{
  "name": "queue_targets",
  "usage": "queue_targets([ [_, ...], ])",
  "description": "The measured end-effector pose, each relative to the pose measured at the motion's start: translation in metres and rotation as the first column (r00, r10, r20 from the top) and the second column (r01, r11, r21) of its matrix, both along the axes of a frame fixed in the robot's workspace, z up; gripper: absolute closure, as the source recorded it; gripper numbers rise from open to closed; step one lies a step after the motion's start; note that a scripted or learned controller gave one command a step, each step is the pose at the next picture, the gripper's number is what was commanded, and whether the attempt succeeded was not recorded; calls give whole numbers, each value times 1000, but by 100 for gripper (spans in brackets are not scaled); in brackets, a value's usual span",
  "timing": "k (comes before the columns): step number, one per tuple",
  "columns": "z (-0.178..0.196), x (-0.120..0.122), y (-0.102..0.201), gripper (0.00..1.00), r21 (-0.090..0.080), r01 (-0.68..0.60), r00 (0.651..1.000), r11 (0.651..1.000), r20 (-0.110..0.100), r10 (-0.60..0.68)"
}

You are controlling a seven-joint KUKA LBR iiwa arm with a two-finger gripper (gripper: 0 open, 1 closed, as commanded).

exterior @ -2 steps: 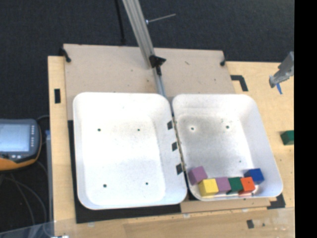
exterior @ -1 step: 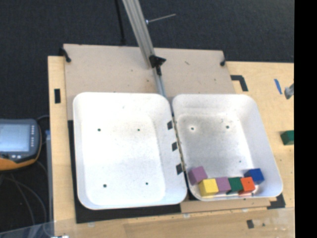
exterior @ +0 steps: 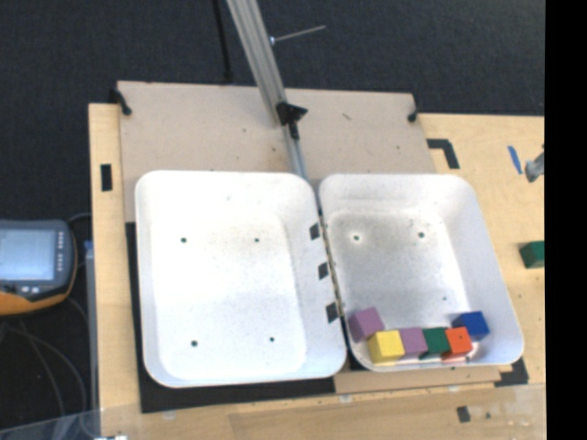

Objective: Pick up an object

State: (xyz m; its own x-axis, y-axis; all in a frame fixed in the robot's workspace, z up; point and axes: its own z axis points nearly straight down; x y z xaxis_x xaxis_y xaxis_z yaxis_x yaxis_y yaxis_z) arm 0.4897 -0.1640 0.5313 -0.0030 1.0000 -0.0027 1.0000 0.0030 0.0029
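Several small blocks lie along the front wall of the right bin [exterior: 415, 183]. A purple block [exterior: 366, 322] sits leftmost, a little behind the row. In front of it lies a yellow block [exterior: 386, 345], then a mauve block [exterior: 413, 341], a green block [exterior: 437, 341] and an orange block [exterior: 458, 341], all touching in a line. A blue block [exterior: 471, 324] stands at the right end, just behind the orange one.
The left bin [exterior: 229, 180] adjoins the right one. A slanted metal rail [exterior: 255, 44] runs from the top down to the bins' shared back corner. A green object [exterior: 533, 253] and a small grey part [exterior: 534, 165] show at the bench's right edge. A handheld device [exterior: 32, 262] lies far left.
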Motion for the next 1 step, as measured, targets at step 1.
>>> queue_targets([
  [1, 12, 1, -1, 100, -3, -6, 1000, 1000, 4, 6],
])
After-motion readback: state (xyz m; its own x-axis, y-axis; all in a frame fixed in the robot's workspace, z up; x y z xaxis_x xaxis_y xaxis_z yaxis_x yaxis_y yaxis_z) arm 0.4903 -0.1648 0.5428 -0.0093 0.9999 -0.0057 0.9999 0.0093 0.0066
